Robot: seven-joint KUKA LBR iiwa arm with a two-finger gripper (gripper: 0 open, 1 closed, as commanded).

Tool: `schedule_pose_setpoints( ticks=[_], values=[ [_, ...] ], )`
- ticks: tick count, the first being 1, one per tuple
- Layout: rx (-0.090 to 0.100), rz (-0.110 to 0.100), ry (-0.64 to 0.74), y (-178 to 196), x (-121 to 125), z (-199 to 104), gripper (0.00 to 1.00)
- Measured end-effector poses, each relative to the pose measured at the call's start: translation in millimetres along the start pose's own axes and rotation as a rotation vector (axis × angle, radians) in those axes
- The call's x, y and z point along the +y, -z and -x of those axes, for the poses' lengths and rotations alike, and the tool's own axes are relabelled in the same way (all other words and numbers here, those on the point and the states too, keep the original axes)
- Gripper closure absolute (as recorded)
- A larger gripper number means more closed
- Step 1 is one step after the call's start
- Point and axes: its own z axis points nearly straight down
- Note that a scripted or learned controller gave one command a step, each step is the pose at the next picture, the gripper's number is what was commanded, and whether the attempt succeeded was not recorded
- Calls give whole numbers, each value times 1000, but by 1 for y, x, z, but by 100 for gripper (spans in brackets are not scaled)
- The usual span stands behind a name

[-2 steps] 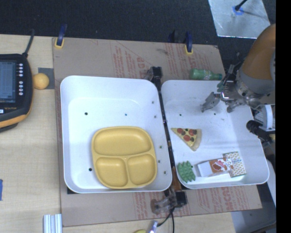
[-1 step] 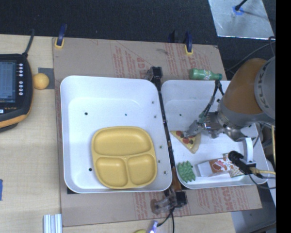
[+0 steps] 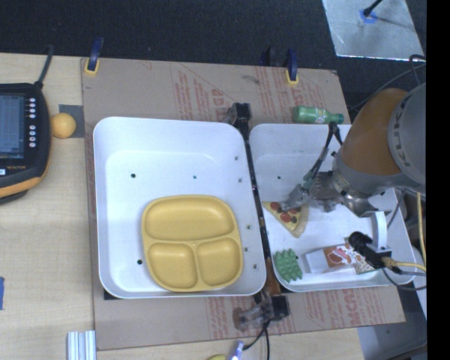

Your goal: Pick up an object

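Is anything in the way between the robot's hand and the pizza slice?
Nothing visible is. The gripper hangs right at the pizza slice in the right bin, and the green toy and the packet lie nearer the front rim.

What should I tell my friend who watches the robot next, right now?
Gripper: down in the right bin, right beside the pizza slice toy; nothing seen between its fingers.
Right bin also holds a green studded block and a small packet near its front edge.
Left bin holds a yellow divided tray.
A green bottle lies outside, behind the right bin.
Done: nothing lifted yet.
Left: grab and lift one object.
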Motion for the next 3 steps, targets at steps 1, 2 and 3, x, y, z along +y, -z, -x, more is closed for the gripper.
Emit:
schedule_pose_setpoints(
  ticks=[1, 2, 3],
  values=[
    [2, -1, -1, 122, 28, 77, 0],
    [3, -5, 2, 4, -23, 5, 0],
    [0, 1, 2, 1, 10, -19, 0]
  ],
)
